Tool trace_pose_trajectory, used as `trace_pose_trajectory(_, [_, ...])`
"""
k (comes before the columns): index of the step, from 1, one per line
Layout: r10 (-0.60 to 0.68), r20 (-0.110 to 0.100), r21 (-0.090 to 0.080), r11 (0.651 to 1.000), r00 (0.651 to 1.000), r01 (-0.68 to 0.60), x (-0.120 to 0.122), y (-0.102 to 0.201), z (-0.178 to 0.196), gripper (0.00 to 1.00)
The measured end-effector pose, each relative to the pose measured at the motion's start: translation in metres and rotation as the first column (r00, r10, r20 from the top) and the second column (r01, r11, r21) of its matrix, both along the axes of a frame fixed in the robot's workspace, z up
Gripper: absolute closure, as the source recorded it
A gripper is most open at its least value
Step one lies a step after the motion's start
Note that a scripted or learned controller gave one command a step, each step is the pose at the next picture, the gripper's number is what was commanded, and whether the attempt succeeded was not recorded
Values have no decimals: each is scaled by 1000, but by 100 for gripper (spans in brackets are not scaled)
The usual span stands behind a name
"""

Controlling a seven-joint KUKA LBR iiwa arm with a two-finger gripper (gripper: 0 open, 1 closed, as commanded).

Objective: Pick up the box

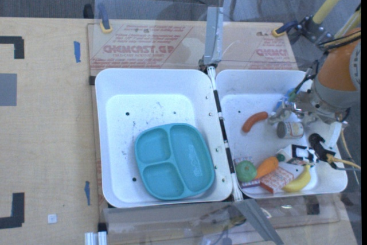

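The counter (40, 123) carries two white bins; the left bin (114, 100) holds a teal tray (174, 160). In the right bin (252, 86), the arm's hand (289, 123) hangs at centre right, its state impossible to tell. The box (277, 179), red and small, lies flat at lower right beside a banana (299, 181) and carrot (266, 167). It looks light, stiff cardboard, best pinched across its narrow sides.

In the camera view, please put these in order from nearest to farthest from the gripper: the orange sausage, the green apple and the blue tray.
Measured from the gripper:
1. Orange sausage, in the right bin, just to the gripper's left in the picture.
2. Green apple, at the right bin's lower left corner.
3. Blue tray, across the divider in the left bin.
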State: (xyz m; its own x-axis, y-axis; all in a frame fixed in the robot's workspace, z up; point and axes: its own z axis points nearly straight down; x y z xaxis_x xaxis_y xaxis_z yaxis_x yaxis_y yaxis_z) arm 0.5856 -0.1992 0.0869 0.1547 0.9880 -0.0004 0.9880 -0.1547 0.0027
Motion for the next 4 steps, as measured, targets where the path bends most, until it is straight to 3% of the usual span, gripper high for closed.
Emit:
trace_pose_trajectory(1, [1, 2, -5, 1000, 1000, -1, 1, -2, 9, 100])
trace_pose_trajectory(2, [1, 1, -5, 1000, 1000, -1, 1, -2, 9, 0])
trace_pose_trajectory(3, [1, 1, -6, 1000, 1000, -1, 1, -3, 16, 100])
trace_pose_trajectory(4, [-259, -5, -1, 966, 966, 259, -11, 71, 96, 100])
